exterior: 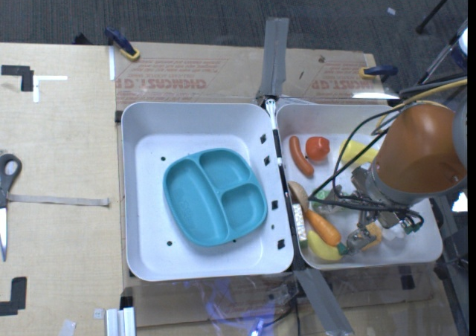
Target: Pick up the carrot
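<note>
1. Lying in the lower left part of the right bin (424, 249), toward the lower right of the frame, the carrot (325, 227) pointed from upper left to lower right, its lower end resting on a yellow banana-like piece (321, 248)
2. Just left of the carrot, a slim light-coloured object (298, 195) ran along the bin's left wall, with a small printed packet (300, 224) below it
3. The gripper (364, 236) hung just to the right of the carrot, low over the bin floor near its front wall; whether it was open or closed could not be told from the view, and the carrot lay free on the pile beside it
4. The arm's grey wrist and orange band (420, 150) covered the right side of the bin, with dark cables looping out to its left
5. Farther up in the same bin sat a red sausage (300, 156), a red tomato-like piece (317, 148) and a yellow item (358, 153) partly hidden by the arm
6. The left bin (141, 201), at the centre of the frame, held a blue divided plate (214, 196)
7. Scissors (6, 193) lay at the far left edge on the wooden bench (59, 149)
</note>
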Available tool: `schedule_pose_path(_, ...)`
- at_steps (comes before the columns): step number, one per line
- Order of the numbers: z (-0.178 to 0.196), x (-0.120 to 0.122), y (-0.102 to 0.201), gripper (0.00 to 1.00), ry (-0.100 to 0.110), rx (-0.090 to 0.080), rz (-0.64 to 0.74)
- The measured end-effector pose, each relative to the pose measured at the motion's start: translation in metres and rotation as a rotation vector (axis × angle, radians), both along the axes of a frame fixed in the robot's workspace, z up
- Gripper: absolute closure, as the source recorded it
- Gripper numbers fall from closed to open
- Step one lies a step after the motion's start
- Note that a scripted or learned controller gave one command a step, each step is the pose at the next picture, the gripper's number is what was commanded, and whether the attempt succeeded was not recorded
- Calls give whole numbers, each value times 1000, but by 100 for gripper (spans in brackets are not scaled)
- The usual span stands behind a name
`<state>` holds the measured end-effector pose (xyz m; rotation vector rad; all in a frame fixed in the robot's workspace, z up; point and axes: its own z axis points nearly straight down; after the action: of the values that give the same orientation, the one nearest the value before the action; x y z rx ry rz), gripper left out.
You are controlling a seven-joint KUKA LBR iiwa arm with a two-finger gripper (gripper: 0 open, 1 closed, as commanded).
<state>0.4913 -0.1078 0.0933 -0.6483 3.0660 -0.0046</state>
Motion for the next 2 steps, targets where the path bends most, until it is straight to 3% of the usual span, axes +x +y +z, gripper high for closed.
schedule_pose_path(1, -1, 4, 13, 0, 4, 4, -497)
schedule_pose_path(2, 0, 10, 11, 0, 0, 1, -754)
